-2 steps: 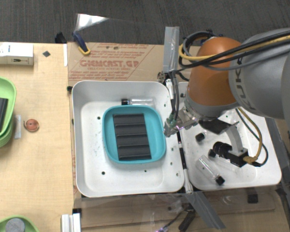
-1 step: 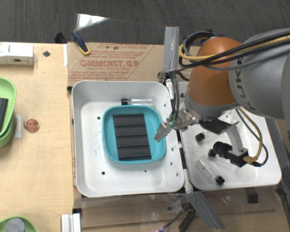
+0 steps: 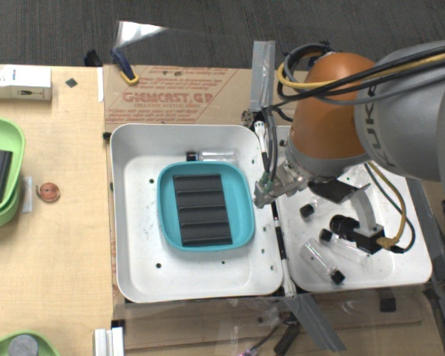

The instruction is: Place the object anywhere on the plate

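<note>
Arm (image 3: 334, 117) over bins; one teal plate (image 3: 205, 205) in left bin (image 3: 133, 221).

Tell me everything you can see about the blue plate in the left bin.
The plate is a teal, rounded-square dish with a raised rim, plastic by its look. It lies flat near the middle of the left bin, resting on the bin's floor. A dark ribbed slab with lengthwise grooves lies on it, covering most of its well. The gripper sits at the plate's right rim; whether they touch is unclear.
</note>
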Tool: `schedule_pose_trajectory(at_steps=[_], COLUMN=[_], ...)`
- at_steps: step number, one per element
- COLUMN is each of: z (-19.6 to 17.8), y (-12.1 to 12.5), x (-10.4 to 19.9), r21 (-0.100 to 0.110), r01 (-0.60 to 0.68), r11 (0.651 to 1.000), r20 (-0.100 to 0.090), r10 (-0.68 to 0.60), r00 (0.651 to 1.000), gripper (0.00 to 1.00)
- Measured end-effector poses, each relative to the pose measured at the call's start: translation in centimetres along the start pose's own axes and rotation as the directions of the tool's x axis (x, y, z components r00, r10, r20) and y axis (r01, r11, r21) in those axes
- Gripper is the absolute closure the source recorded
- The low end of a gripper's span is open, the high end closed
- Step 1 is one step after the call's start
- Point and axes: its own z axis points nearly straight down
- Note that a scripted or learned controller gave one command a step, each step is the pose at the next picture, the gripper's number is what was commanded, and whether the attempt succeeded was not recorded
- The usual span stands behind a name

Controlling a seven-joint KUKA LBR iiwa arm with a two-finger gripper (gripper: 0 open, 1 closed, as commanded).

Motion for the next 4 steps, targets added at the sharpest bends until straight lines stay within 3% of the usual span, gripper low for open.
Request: schedule_pose_trajectory(at_steps=[1,2,3,4], z=[0.0,-0.8,-0.8,-1.6], y=[0.0,0.0,0.0,0.0], x=[0.0,-0.2,-0.2,-0.5], r21=[0.000,0.002,0.002,0.004], r01=[0.000,-0.003,-0.003,-0.005], r11=[1.000,1.000,1.000,1.000], r20=[0.000,0.001,0.001,0.002], r10=[0.000,0.003,0.003,0.005], r00=[1.000,1.000,1.000,1.000], gripper=[0.00,1.00,0.00,1.00])
